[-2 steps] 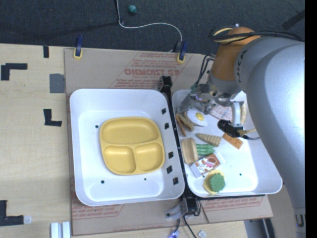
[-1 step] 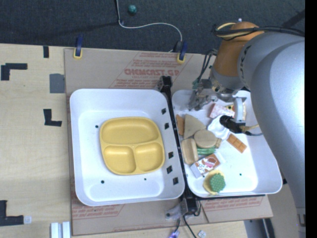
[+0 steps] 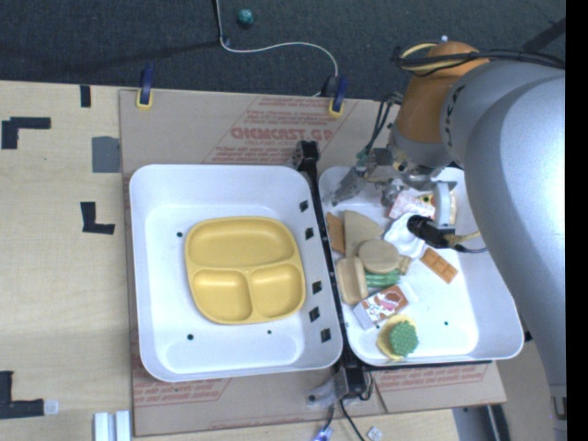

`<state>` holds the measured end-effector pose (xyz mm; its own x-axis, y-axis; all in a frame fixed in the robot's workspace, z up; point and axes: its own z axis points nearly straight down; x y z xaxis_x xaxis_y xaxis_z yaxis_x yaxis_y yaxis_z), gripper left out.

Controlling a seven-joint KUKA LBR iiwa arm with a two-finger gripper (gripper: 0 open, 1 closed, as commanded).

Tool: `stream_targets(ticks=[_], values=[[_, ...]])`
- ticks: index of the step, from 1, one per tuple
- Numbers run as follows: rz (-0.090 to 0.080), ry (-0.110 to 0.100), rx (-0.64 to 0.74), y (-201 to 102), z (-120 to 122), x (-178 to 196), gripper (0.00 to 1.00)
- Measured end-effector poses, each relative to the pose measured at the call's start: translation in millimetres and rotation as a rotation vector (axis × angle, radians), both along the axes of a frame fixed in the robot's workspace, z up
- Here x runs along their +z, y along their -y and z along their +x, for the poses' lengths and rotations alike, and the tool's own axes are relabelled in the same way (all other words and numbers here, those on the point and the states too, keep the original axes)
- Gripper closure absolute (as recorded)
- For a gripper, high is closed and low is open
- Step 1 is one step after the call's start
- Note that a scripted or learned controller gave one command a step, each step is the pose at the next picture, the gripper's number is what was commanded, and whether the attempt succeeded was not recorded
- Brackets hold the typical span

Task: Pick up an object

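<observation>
Clutter in the right bin (image 3: 496, 324) overlaps; we cannot name most pieces. Gripper (image 3: 404, 180) sits at the bin's 12 o'clock, low over the pile; we cannot tell its opening or any hold. Arm enters from 2 o'clock, hiding the bin's right rim. A green round object (image 3: 401, 339) lies at 6 o'clock. Left bin (image 3: 161, 338) holds a yellow divided plate (image 3: 245, 269), margins open.

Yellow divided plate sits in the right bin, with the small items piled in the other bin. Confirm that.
Not quite. The camera view shows the yellow divided plate in the left bin; the small items are piled in the right bin.
</observation>
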<state>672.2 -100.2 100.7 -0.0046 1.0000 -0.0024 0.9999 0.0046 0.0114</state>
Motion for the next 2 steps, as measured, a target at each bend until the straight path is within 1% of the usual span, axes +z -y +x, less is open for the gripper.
stream_targets(ticks=[1, 2], values=[[0.008, -0.005, -0.001, 49, -1, -12, 0.00], [0.002, -0.010, -0.003, 92, -4, -15, 0.00]])
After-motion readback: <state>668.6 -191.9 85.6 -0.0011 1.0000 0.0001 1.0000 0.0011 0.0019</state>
